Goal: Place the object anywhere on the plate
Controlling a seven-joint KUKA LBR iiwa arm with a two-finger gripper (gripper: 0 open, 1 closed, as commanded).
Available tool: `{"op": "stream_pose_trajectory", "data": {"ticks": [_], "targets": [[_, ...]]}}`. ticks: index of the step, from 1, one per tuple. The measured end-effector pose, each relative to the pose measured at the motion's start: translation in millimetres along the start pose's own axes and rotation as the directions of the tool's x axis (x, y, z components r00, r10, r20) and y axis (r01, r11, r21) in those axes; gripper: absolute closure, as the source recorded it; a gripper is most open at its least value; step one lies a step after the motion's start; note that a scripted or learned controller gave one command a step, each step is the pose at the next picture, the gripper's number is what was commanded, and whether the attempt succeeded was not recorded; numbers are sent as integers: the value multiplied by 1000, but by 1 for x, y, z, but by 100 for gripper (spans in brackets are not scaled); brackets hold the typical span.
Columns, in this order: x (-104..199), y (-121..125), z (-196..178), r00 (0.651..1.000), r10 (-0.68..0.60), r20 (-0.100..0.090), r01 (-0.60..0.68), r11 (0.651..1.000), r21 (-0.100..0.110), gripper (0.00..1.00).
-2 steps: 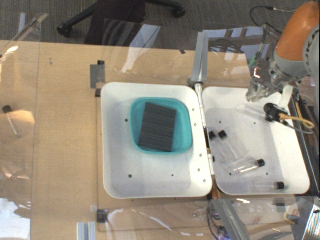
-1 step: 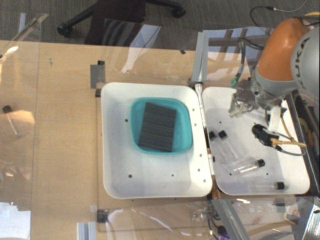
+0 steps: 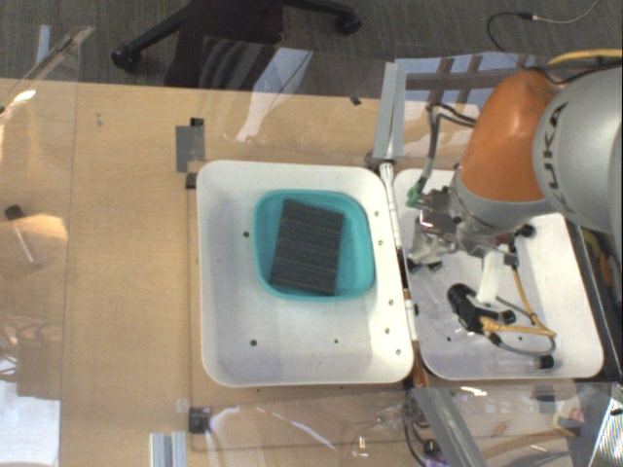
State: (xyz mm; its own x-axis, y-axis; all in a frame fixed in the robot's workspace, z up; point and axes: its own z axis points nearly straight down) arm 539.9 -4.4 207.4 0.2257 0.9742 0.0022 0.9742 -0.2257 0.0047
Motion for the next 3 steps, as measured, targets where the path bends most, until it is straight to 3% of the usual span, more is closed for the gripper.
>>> {"op": "stream_pose_trajectory", "data": {"ticks": [1, 2, 3], "targets": [[-1, 0, 0, 1000, 1, 0, -1, 1000, 0, 0], [1, 25, 23, 1000, 13, 0, -13, 1000, 1, 0], [-68, 91, 37, 999, -44, 2, 44, 999, -1, 0]]}}
